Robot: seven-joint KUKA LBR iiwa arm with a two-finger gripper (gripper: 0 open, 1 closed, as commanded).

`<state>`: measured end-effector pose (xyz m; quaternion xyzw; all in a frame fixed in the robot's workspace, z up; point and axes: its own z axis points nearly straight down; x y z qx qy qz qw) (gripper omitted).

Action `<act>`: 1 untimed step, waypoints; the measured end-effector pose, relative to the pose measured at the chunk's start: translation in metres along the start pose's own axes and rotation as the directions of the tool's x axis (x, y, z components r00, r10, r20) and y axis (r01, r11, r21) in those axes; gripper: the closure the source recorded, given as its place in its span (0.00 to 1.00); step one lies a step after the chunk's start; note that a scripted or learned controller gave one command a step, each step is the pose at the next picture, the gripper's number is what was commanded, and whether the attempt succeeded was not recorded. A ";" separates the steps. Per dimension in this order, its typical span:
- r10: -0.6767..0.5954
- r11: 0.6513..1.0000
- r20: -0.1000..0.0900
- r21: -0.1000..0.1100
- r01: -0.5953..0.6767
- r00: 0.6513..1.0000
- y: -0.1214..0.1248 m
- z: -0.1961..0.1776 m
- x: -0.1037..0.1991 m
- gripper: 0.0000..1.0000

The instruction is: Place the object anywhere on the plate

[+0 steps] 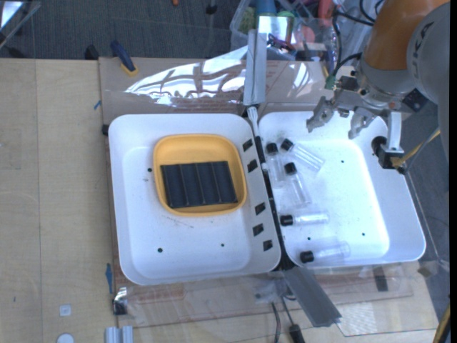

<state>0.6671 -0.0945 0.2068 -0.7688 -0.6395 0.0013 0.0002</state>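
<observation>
Above the right bin's [400,220] far edge, the gripper [339,122] hangs with fingers spread, holding nothing. Clear vials [296,188] lie scattered below it, apart. Yellow plate [200,148] sits in the left bin [136,213].

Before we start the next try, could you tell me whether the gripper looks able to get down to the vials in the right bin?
Probably yes: the gripper hangs open over the right bin, and the clear vials lie uncovered on its floor, nothing over them.
</observation>
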 end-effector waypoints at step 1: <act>-0.308 0.951 0.001 -0.005 0.308 0.951 0.010 0.003 -0.053 0.00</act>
